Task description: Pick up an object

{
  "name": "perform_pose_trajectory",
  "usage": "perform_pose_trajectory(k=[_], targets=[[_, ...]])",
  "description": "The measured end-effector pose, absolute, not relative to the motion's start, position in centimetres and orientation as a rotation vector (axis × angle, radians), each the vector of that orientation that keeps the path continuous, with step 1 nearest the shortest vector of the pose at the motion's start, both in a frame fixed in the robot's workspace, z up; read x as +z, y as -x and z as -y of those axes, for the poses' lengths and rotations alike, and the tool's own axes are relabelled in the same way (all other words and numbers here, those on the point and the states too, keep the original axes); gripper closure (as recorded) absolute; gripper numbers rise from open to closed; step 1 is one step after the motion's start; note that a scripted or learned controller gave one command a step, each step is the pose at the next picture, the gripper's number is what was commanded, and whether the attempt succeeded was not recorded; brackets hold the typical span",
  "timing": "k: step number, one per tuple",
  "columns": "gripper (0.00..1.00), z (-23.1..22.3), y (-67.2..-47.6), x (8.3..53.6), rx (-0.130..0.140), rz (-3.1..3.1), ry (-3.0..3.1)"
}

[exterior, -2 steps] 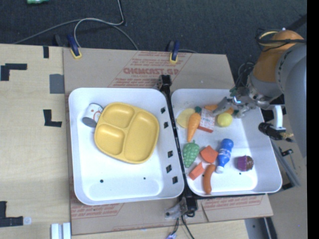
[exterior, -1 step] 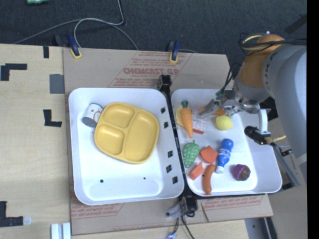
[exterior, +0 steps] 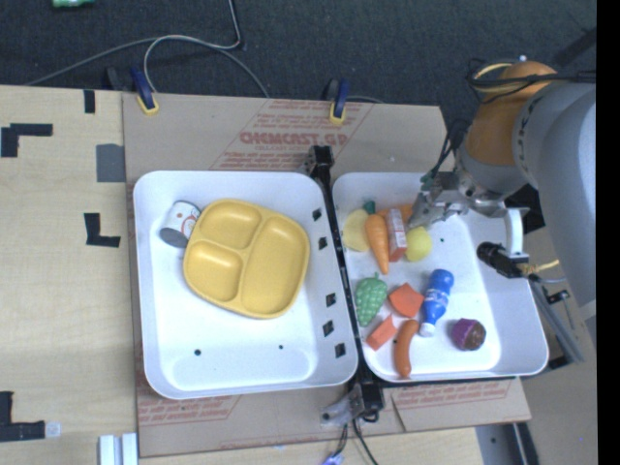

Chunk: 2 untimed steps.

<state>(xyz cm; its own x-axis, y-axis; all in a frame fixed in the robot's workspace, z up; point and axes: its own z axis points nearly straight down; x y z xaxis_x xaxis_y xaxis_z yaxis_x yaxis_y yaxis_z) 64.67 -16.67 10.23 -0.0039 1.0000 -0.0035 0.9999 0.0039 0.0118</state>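
The right bin (exterior: 504,356) holds several toy foods: a long carrot (exterior: 377,241), a yellow lemon (exterior: 418,244), a pale yellow piece (exterior: 356,230), a red-and-white packet (exterior: 397,233), a green knobbly vegetable (exterior: 370,298), orange pieces (exterior: 405,300), a small carrot (exterior: 404,346), a blue-and-white bottle (exterior: 437,294) and a purple ball (exterior: 469,334). My gripper (exterior: 426,211) hangs at the bin's upper part, just above the lemon and the packet. Nothing is visibly held in it.
The left bin (exterior: 165,356) holds a yellow divided plate (exterior: 246,258) and a small white-and-red cup (exterior: 178,224) at the plate's left. A black divider (exterior: 334,260) runs between the bins. Clamps (exterior: 337,100) sit at the cardboard's far edge. The arm (exterior: 523,114) fills the upper right.
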Motion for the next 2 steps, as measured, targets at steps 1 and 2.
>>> perform_pose_trajectory(k=[1, 2], targets=[[0.00, 16.7, -64.6, 10.2, 0.008, -2.218, -2.210], [0.00, 16.2, -56.2, 8.7, 0.000, -2.220, -2.219]])
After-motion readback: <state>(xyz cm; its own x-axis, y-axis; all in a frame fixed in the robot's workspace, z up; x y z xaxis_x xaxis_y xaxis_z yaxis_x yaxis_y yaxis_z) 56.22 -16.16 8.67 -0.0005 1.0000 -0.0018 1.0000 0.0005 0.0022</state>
